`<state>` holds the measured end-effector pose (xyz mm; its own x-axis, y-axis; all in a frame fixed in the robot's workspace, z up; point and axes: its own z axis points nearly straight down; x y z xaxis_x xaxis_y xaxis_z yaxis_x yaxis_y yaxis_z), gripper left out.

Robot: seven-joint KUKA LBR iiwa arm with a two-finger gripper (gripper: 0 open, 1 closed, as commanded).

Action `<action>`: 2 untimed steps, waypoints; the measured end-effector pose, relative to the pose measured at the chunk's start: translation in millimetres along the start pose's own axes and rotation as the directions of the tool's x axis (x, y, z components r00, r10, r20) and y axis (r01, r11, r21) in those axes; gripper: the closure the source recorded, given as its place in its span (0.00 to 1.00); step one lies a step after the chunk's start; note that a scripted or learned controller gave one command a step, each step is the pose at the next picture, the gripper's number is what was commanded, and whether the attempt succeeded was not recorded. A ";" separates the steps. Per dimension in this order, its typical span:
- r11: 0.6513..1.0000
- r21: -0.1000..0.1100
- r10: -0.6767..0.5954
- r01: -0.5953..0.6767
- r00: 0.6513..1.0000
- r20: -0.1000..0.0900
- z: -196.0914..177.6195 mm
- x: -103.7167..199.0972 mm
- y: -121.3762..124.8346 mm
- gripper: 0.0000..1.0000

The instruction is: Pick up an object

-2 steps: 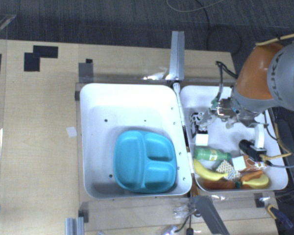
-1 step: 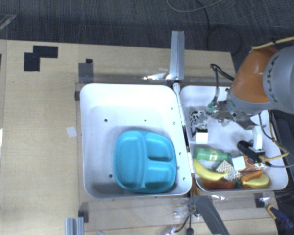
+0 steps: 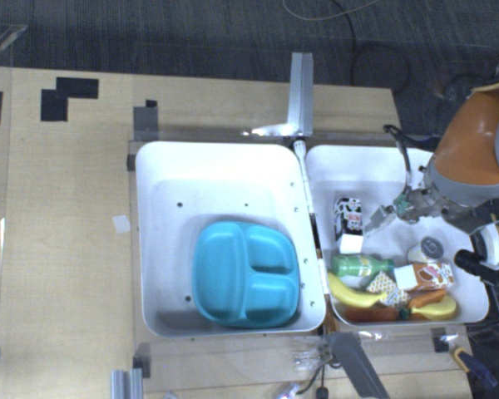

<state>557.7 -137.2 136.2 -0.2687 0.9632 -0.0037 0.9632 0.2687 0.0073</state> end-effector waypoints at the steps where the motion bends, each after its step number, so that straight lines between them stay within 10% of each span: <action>1: 0.996 -0.036 0.083 -0.083 0.996 0.012 20.7 14.8 45.8 0.00; 2: 0.987 -0.001 -0.162 0.162 0.987 0.000 -43.4 6.3 66.3 0.00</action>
<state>619.6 -113.3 180.0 -0.4215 0.9068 -0.0049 0.9068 0.4215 0.0075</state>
